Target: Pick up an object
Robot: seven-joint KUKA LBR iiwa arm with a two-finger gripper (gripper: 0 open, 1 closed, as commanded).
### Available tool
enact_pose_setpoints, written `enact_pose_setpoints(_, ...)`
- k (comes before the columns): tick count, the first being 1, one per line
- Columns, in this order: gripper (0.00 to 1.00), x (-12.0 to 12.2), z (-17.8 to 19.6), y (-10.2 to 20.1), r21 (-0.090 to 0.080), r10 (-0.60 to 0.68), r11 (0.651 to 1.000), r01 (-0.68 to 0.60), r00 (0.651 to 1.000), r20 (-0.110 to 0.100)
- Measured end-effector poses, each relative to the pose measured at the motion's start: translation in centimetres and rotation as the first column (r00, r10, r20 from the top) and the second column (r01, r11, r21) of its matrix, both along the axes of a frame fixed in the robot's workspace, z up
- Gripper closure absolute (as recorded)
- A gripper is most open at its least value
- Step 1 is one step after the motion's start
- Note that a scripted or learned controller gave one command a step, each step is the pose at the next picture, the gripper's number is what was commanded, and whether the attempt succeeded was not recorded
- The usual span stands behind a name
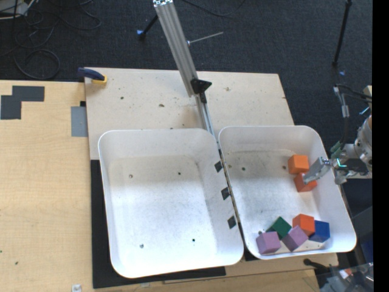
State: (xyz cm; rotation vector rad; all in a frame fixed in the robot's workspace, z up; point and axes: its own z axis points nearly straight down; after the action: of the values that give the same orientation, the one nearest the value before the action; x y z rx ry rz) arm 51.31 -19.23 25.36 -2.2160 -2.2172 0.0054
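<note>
The right bin (267, 140) holds several small blocks. An orange block (298, 163) and a red block (306, 184) lie close together by the bin's right wall. My gripper (322, 168) reaches in over that wall from the right, its grey tip just above and right of these two blocks. I see no block held in it. In the bin's near right corner lie a green block (281, 225), an orange-red block (304, 222), a blue block (321, 230) and two purple blocks (268, 242) (295, 238).
The left bin (158, 140) stands beside the right one, with black clips (225, 193) along the shared wall. A slanted aluminium post (179, 44) rises behind the bins. A blue and yellow clamp (92, 75) lies at the bench's far left corner.
</note>
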Motion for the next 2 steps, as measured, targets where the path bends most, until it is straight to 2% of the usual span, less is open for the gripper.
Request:
enact_pose_setpoints(1, 0.0, 0.1, 0.2, -0.1, -0.001, -0.002, 1.0, 0.002, 1.0, 0.005)
enact_pose_setpoints(2, 0.0, 0.3, -4.2, 0.0, 0.0, -0.001, 1.0, 0.001, 1.0, 0.0)
